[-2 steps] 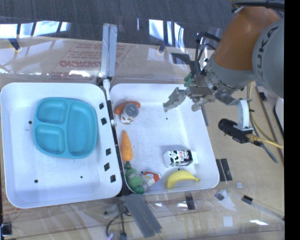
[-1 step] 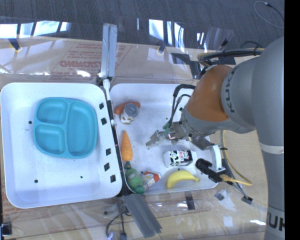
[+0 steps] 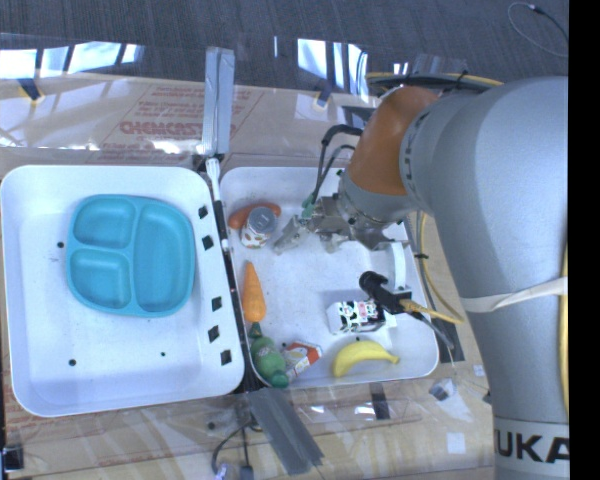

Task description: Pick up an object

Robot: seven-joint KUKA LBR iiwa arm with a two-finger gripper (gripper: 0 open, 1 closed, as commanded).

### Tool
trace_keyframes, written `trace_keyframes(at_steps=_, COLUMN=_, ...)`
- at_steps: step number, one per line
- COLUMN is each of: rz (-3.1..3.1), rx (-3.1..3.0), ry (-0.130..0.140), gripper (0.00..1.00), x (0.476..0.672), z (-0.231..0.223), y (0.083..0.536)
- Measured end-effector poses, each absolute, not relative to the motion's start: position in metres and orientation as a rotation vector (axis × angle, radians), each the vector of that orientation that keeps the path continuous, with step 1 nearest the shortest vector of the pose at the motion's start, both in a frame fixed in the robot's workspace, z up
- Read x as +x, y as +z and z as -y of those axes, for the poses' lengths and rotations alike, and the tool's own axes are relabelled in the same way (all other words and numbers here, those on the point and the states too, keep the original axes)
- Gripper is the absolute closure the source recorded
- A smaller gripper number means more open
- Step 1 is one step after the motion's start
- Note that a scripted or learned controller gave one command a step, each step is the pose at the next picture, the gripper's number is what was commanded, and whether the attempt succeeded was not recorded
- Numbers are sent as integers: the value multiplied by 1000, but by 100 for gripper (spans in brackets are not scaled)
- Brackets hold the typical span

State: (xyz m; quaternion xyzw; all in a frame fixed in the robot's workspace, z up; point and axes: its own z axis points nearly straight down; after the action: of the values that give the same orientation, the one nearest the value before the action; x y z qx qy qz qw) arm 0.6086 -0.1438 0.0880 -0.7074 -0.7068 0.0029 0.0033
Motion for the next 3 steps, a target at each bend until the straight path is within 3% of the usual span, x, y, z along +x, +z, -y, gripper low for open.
trace_keyframes(at_steps=1, rz=2267, rx=-2167, ry=5, gripper=0, x=653, z=129, y=89)
trace_keyframes(at_steps=2, rz=2302, rx=-2127, ry=6, gripper=0, x=626, z=152, y=131)
trace_keyframes(at_steps=3, rz=2363, rx=-2062, ry=6, gripper=0, x=656, z=124, y=88)
